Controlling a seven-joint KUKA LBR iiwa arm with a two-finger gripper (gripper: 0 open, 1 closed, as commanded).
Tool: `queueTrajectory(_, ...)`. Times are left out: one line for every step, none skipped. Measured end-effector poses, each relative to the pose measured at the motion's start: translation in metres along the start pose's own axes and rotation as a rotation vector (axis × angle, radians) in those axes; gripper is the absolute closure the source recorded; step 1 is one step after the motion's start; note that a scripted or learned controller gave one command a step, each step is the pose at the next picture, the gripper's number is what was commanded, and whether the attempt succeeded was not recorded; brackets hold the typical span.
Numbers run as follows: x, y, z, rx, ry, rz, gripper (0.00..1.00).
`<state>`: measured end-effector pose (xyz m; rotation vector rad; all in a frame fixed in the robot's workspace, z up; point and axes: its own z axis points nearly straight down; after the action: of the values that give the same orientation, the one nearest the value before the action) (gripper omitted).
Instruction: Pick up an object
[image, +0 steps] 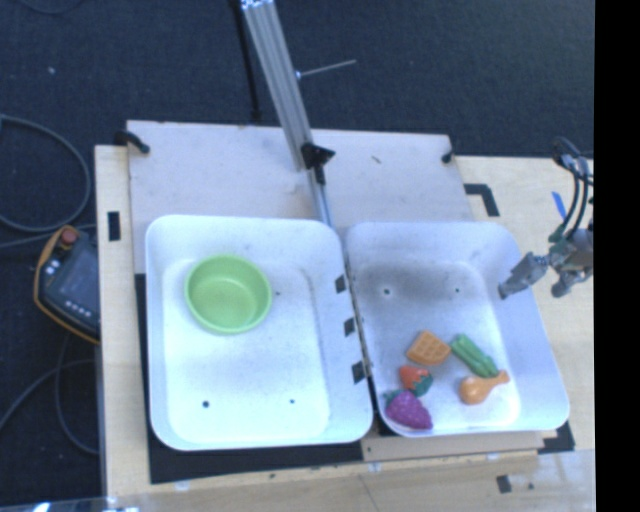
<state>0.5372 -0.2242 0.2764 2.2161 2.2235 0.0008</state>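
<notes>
The desk (420, 170) carries 2 white bins: the left bin (170, 400) holds a green bowl (229, 293), and the right bin (400, 250) holds 5 small toy foods (445, 378) clustered at its near side. The hand (545, 272) hovers released over the right rim, grasping nothing; it should probably descend straight onto 1 isolated piece, such as the orange one (481, 387).

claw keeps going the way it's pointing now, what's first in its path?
The claw sits over the right rim of the right white bin, angled left and slightly down. That line seems to meet bare bin floor first. The orange waffle-shaped toy lies below it. Depth is unclear.
</notes>
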Motion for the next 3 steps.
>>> queueTrajectory(0.0,0.0,0.0,0.0,0.0,0.0,0.0)
queueTrajectory(0.006,0.003,0.059,0.006,0.001,0.002,0.0)
queueTrajectory(0.001,0.001,0.102,0.005,0.0,0.004,0.0)
